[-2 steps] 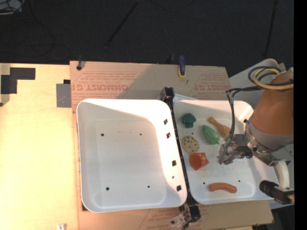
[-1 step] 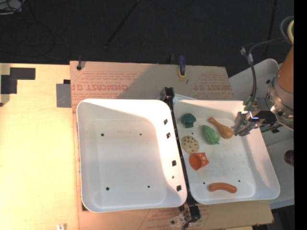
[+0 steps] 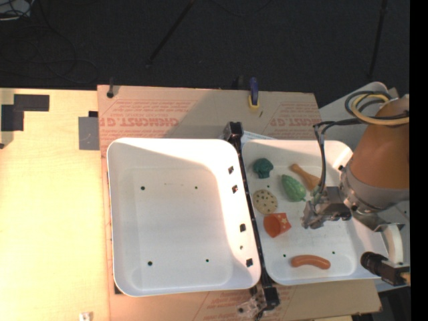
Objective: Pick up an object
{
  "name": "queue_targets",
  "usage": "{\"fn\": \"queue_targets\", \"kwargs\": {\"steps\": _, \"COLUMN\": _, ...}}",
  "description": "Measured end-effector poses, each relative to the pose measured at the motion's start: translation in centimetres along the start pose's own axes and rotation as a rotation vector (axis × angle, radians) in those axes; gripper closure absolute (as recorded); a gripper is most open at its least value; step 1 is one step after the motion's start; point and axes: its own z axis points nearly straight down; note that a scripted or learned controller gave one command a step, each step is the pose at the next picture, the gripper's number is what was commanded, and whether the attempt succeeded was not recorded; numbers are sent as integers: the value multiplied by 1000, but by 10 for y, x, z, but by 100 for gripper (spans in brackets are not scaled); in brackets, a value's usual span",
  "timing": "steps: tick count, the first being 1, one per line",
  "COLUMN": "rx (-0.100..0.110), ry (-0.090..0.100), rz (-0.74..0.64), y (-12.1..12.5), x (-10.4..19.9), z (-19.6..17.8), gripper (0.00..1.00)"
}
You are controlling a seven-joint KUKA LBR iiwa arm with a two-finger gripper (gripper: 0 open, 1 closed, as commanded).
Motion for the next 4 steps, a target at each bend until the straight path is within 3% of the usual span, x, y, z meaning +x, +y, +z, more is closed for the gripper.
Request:
{"fn": "queue_targets", "kwargs": {"steps": 1, "rx": -28, "ry": -1, "rz": -7, "y": 3, "x": 40, "z": -137, "gripper": 100}}
{"fn": "queue_targets", "kwargs": {"steps": 2, "rx": 4, "ry": 0, "rz": 2, "y": 0, "x": 0, "z": 67, "gripper": 100}}
{"fn": "queue_targets", "kwargs": {"steps": 3, "rx": -29, "ry": -1, "rz": -6, "y": 4, "x": 39, "z": -81, "gripper": 100}}
{"fn": "queue_targets", "kwargs": {"steps": 4, "rx": -25, "ry": -1, "rz": -8, "y": 30, "x": 94, "z": -165, "gripper": 100}}
